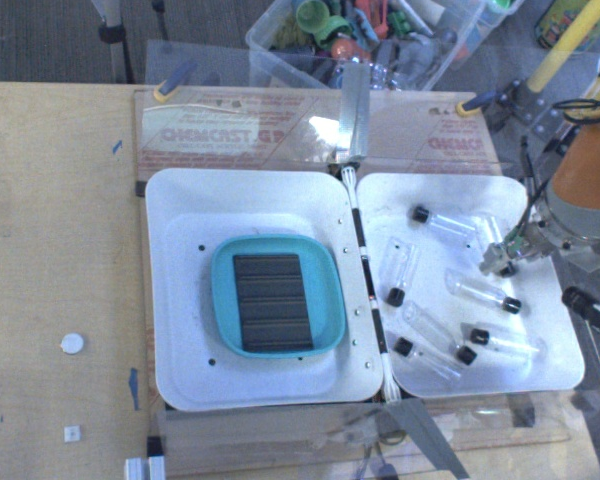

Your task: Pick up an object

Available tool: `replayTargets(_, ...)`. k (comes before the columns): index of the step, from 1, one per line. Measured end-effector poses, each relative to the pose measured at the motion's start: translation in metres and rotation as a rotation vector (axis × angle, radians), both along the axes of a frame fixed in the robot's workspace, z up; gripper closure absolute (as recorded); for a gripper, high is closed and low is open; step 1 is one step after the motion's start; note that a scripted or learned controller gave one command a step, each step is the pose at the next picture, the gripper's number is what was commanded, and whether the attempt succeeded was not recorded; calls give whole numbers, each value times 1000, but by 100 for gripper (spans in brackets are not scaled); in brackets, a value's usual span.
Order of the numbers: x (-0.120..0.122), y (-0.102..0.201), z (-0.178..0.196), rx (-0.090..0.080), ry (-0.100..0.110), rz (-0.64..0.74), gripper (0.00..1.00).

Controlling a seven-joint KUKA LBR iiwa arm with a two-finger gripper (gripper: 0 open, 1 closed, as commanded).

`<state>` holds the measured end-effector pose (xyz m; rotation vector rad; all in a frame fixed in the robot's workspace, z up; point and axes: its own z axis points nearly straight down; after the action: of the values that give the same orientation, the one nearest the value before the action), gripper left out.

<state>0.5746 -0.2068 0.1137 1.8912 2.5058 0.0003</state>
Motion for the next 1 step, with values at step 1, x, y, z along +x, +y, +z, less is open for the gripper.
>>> replayTargets(1, 84, 50, 71, -1, -4, 119, 100)
